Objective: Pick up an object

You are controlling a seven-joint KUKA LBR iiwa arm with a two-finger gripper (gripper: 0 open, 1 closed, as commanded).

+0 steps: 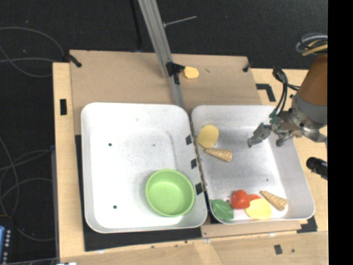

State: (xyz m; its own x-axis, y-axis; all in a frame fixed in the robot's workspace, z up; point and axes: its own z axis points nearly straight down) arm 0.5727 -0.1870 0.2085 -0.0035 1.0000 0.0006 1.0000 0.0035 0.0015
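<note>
My gripper (269, 138) hangs over the right part of the right bin (248, 170), fingers spread open with nothing between them. To its left lie a yellow round piece (208, 135) and a tan cone (218, 155) near the bin's left wall. Along the bin's front edge sit a green piece (222, 208), a red piece (240, 199), a yellow piece (259, 209) and a second tan cone (274, 200). A green bowl (170, 192) rests in the front right corner of the left bin (121, 148).
A grey metal pole (157, 37) slants from the top of the view down to the gap between the bins. A small yellow object (191, 72) lies on the brown bench behind the bins. The orange-banded arm (314, 87) enters from the right.
</note>
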